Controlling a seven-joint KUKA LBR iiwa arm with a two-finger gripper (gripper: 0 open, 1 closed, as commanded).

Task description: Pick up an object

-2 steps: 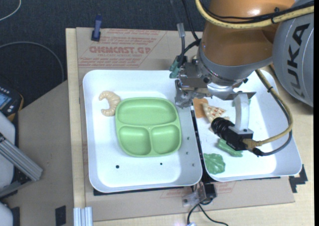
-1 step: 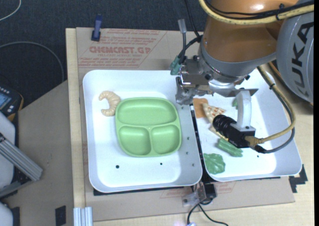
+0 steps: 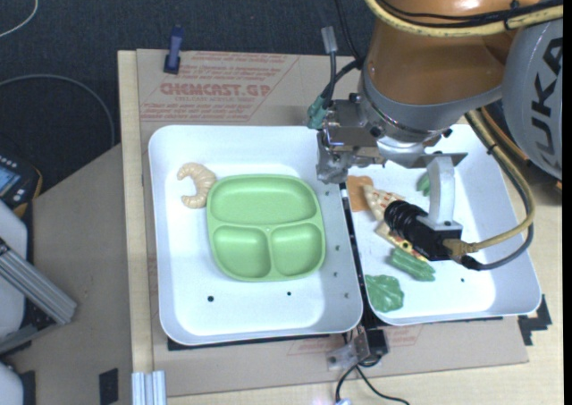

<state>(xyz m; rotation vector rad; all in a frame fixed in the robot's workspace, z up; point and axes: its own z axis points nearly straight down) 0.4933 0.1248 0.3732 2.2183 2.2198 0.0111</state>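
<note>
- Pizza slice point(image 3: 382, 203), the object nearest the gripper point(image 3: 336, 165), lies flat in the upper left part of the right bin point(image 3: 493, 247).
- Gripper sits low at that bin's upper left corner, just beside the slice; the wrist hides the claw, so I cannot tell whether it is spread or pinching.
- No object appears lifted: the green pod point(image 3: 412, 265) and leaf point(image 3: 384, 292) rest lower in the same bin.
- Grasp and lift both look left to do.
</note>
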